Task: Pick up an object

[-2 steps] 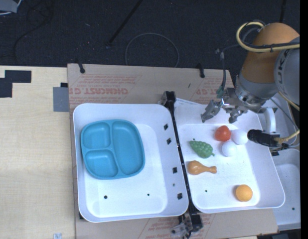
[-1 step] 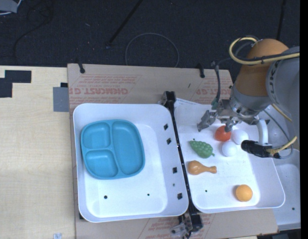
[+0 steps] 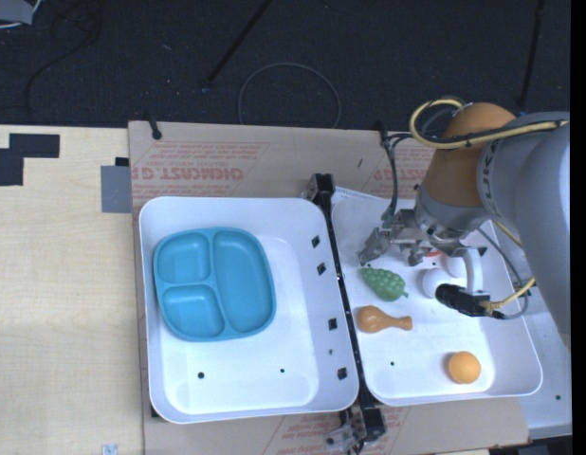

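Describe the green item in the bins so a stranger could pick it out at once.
Take the right-hand white bin, the one the grey arm reaches into. Just below the gripper, near the bin's left wall, lies a small bumpy green toy. It is the only green item: the tan drumstick-shaped toy lies below it and the orange ball sits toward the bin's lower right corner.

1. Left bin (image 3: 302, 368): plain white, with a few small dark dots
2. Divided plate (image 3: 214, 283): light blue all over
3. Right bin (image 3: 416, 387): plain white
4. Bumpy grape-like bunch (image 3: 383, 282): green
5. Drumstick-shaped toy (image 3: 381, 320): tan orange
6. Round ball (image 3: 463, 367): orange
7. Arm (image 3: 521, 173): grey, with an orange band
8. Hand (image 3: 407, 240): grey metal with black parts
9. Tabletop (image 3: 56, 282): pale wood, with black and grey squares
10. Cardboard sheet (image 3: 236, 154): brown, with red print
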